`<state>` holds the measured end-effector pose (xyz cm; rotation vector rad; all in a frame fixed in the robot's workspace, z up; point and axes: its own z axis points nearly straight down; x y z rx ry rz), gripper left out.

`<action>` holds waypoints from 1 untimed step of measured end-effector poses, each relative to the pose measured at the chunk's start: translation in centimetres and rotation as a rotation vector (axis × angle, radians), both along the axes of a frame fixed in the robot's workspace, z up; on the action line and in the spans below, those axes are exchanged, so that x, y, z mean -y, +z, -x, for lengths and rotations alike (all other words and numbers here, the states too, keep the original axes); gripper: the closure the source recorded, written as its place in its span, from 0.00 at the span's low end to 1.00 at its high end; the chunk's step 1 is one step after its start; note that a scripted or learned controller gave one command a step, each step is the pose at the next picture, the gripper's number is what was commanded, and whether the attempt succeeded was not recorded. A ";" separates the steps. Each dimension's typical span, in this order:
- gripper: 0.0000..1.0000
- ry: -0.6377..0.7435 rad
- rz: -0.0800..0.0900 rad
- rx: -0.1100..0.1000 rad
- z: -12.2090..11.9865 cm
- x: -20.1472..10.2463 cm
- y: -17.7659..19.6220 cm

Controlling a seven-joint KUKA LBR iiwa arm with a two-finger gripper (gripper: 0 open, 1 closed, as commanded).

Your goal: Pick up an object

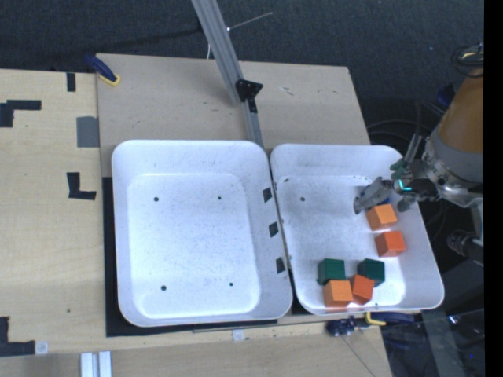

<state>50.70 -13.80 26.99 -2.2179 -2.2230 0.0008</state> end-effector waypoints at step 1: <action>0.00 -0.001 0.001 0.000 -0.1 0.0 -4.1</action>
